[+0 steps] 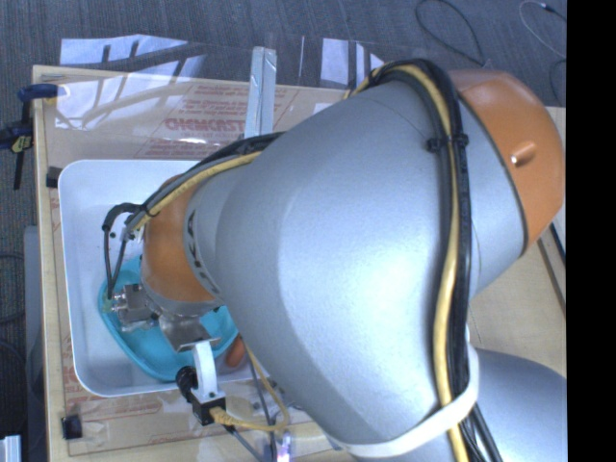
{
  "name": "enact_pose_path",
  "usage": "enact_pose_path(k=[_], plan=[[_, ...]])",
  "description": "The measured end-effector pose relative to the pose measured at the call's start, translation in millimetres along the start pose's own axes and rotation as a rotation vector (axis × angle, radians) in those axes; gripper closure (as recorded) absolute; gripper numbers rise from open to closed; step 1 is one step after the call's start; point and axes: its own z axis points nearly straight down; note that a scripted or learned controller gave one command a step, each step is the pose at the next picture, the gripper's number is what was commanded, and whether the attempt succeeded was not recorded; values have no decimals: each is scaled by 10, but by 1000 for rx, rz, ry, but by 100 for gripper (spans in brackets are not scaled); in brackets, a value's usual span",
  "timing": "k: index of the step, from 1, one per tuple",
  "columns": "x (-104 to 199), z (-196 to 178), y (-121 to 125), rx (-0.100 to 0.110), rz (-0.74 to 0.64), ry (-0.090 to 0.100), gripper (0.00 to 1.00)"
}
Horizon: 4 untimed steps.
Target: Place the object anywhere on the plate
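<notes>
While most of the frame is taken up by the grey arm (pixel 385 258) reaching in from the right, the left white bin (pixel 82 258) is seen beneath its wrist. A blue plate (pixel 144 345) is seen on the bin floor, toward the near edge, partly covered by the wrist hardware. The jaws (pixel 159 320) are placed low over the plate, but they are hidden under the mount, so their state cannot be told. A small orange-brown object (pixel 234 352) is glimpsed just beside the jaws on their right, at the plate's near-right edge; whether it rests on the plate or is touched by the jaws cannot be told. The worktop (pixel 144 123) behind the bin is covered by clear plastic sheeting.
</notes>
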Motion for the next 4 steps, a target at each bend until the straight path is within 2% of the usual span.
enact_pose_path(k=[1,2,3,4], plan=[[-134,0,2,-3,-477,0,100],[315,-898,30,-5,-481,0,100],[-388,-6,-14,-3,-370,5,100],[315,-5,49,-7,-202,-5,100]])
